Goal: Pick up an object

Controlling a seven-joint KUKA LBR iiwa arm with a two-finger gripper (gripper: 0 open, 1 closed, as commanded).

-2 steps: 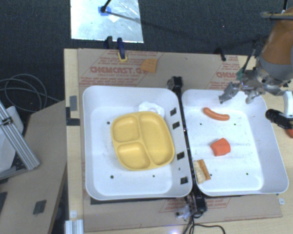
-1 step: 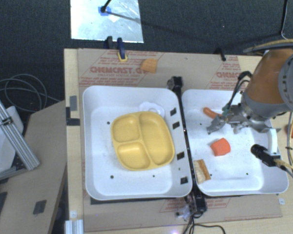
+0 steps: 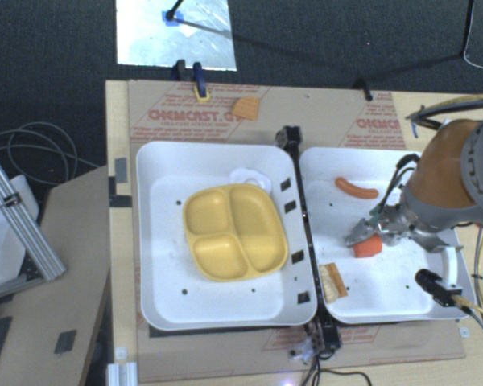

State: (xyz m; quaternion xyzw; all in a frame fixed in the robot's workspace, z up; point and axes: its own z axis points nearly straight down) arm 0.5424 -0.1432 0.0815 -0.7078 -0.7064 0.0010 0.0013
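In the right bin (image 3: 386,300) an orange-red chunk (image 3: 369,248) lies near the middle. My gripper (image 3: 364,233) hangs right over its upper left edge, touching or nearly touching it. The arm comes in from the right and hides the bin's right side. An orange sausage (image 3: 357,187) lies toward the back of that bin, apart from the gripper. A tan cracker-like piece (image 3: 332,281) rests at the bin's front left corner, by the divider.
The left bin (image 3: 157,215) bears a yellow divided plate (image 3: 234,232), with a small white thing (image 3: 250,176) behind it. A tan scrap (image 3: 245,108) lies on the cardboard behind the bins. Black clips line the rims between the bins.
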